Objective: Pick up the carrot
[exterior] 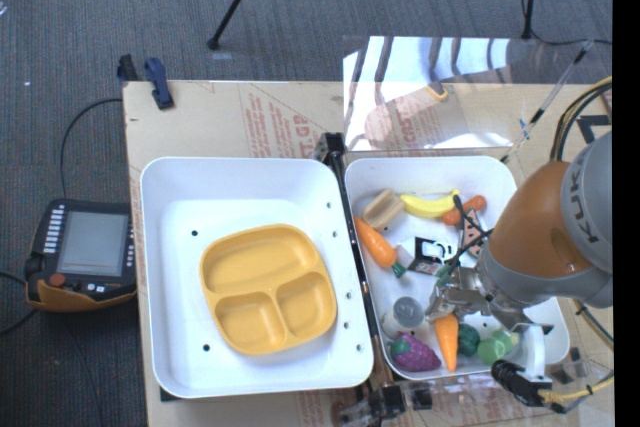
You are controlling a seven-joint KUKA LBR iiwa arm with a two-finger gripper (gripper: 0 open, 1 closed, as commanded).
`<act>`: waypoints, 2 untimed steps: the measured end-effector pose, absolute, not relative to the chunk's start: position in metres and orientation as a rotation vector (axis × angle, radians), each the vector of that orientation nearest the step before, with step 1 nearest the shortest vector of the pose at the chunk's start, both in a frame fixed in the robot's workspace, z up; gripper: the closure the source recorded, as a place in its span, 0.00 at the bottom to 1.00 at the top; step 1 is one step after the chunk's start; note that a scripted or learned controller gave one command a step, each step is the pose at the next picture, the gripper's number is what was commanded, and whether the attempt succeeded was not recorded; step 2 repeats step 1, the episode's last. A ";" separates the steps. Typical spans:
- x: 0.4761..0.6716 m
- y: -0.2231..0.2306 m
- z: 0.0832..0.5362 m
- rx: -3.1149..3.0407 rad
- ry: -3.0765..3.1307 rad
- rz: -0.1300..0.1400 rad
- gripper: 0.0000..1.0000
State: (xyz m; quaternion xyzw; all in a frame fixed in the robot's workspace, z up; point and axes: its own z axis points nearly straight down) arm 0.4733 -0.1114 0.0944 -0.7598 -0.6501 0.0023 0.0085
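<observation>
Carrot (447, 340) upright at near edge of right bin (500, 167), beside grapes (417, 353). Gripper (455, 300) hovers just above; claw state you cannot tell. Approach step; next, descend onto carrot.

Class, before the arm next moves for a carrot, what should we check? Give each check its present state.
1. Carrot visible: ok, near carrot lies in the right bin; second carrot by its left wall.
2. Gripper close: ok, gripper is just above the near carrot.
3. Carrot held: cannot tell.
4. Neighbours apart: not ok, grapes and green toy flank it.
5. Yellow tray out of the way: ok, in left bin.
</observation>
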 end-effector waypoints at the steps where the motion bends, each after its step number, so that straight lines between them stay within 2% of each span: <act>1: 0.537 -0.021 0.189 -2.225 -2.213 -0.005 1.00; 2: 0.537 -0.021 0.189 -2.225 -2.213 -0.005 1.00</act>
